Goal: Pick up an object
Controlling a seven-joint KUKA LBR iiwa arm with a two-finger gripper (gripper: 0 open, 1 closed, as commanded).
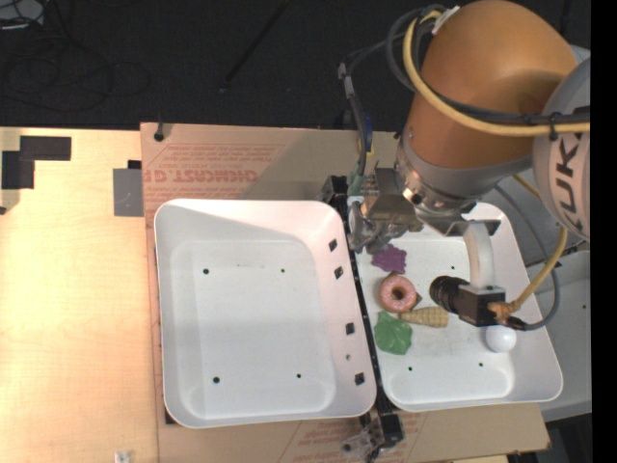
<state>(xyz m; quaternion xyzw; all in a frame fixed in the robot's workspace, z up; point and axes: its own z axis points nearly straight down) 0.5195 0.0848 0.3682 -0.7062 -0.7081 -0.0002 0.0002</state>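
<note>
My gripper (371,228) hangs over the far left part of the right bin (482,384), just above a purple object (389,257). Nothing shows between its fingers. In front of the purple piece lies a pink doughnut (396,293). A green object (392,335) sits nearer the front, beside a tan cone (425,317). A white ball (499,339) rests further right in the same bin.
The left bin (251,316) stands beside the right one, with a row of black clips along the shared wall. Both bins rest on a cardboard sheet (231,167) on the wooden bench. The arm's bulky orange and grey body covers the right bin's far part.
</note>
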